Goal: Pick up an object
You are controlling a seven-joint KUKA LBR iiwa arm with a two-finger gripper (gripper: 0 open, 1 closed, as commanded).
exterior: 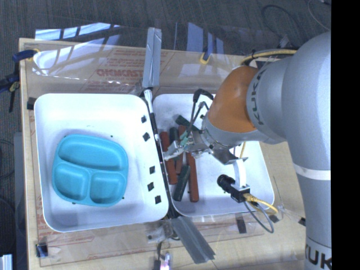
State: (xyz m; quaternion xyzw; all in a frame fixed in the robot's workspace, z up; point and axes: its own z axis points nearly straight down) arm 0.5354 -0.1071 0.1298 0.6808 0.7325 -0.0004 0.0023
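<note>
**Sticks in the right bin, arm low over them**

A heap of long sticks (185,170), brown-red and dark, is seen in the right bin (256,193), close to its left wall. The end effector (188,145) is placed just above the heap. How it is set cannot be told. A blue tray (90,170) with three parts is laid in the left bin (50,108). Both bins are carried by the worktop (84,66).

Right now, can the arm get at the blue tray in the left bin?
Probably yes. The blue tray lies alone and uncovered in the left bin. The gripper hangs over the right bin, so it must cross the divider first.
</note>
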